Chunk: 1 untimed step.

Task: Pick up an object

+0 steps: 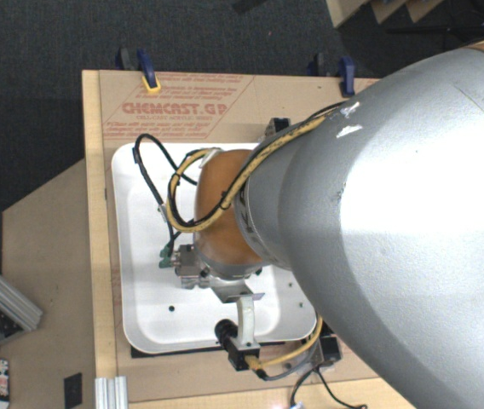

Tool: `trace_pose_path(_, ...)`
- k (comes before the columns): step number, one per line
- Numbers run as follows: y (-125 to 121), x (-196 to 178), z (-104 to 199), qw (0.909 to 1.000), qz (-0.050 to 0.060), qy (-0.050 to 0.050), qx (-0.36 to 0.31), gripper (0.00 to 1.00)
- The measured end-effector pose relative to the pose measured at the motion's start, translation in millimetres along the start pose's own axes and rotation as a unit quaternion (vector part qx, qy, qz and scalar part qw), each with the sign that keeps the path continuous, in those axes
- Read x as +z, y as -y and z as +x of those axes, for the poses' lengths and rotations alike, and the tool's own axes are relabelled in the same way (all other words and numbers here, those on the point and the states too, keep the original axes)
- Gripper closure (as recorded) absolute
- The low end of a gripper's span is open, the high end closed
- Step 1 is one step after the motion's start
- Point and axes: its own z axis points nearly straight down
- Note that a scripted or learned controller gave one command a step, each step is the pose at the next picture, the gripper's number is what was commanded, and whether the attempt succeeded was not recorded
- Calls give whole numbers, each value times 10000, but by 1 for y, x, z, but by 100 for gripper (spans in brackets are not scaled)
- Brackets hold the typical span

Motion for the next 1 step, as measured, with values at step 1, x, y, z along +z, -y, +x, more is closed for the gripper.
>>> trace_pose_path(1, -67, -67, 28, 10000, -52, -15, -14, 100)
